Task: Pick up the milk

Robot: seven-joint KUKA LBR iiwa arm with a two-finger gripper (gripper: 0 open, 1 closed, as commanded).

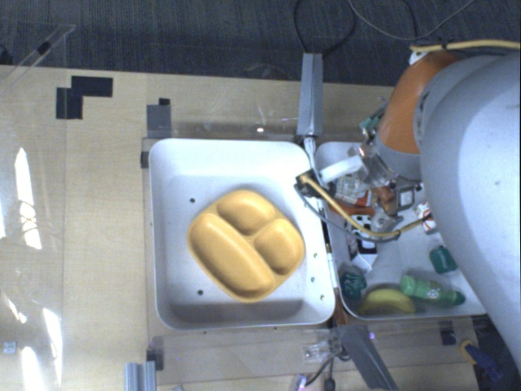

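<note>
My gripper (364, 195) hangs low over the back left part of the right bin (456, 314), with the grey arm and its orange band rising to the right. The wrist covers what lies beneath it. Just in front of the gripper a small white thing with a dark patch (365, 252) peeks out. I cannot tell whether it is the milk carton, nor whether the gripper touches it.
A yellow loaf-shaped toy (247, 242) lies in the middle of the left bin (171, 169). Along the right bin's front edge lie a banana (387, 301), a green bottle (430, 291), a teal round thing (352, 283) and a small green thing (442, 259).
</note>
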